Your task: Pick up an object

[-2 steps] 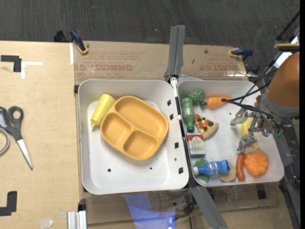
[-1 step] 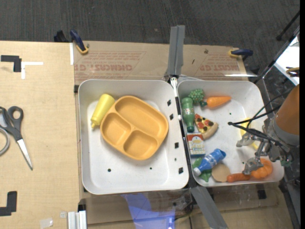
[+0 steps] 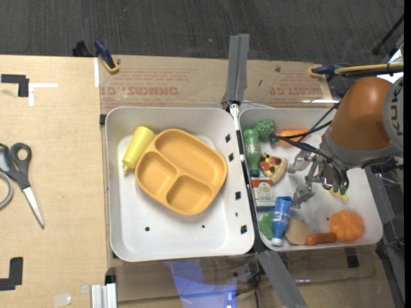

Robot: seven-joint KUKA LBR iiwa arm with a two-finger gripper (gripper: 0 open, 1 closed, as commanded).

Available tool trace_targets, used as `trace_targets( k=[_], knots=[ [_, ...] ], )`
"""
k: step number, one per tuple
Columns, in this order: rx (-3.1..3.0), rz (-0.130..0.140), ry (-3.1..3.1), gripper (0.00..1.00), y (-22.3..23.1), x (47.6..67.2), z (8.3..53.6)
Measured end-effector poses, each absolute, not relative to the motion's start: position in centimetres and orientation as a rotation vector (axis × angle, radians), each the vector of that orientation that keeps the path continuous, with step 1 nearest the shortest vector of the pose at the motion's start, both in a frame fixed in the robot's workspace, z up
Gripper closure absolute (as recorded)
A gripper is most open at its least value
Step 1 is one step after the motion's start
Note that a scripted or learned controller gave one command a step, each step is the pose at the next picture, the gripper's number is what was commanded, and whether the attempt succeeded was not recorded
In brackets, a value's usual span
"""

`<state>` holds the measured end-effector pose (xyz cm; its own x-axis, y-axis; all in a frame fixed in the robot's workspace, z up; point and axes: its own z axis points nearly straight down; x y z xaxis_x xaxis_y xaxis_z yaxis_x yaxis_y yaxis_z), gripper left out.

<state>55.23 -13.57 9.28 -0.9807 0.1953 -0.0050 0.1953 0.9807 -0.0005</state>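
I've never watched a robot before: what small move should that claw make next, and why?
Probably straight down a little: the gripper hangs over bare floor of the right white bin, just above the blue plastic bottle, with nothing between its fingers.

**Objects Available for Picking**

Left bin: a yellow three-compartment tray (image 3: 182,171) lies flat, with a yellow mustard bottle (image 3: 137,146) on its side at the tray's upper-left edge. Right bin: a blue tube (image 3: 280,219) stands tilted; an orange fruit (image 3: 347,225) sits near the lower-right corner.
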Motion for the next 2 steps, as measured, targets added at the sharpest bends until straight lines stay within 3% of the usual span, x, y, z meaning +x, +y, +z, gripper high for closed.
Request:
trace_targets(
  k=[1,2],
  knots=[
    [0.326,0.000,3.124,0.00,-10.3,50.4,9.2],
    [0.185,-0.002,3.130,0.00,-13.7,59.9,10.0]
  ],
)
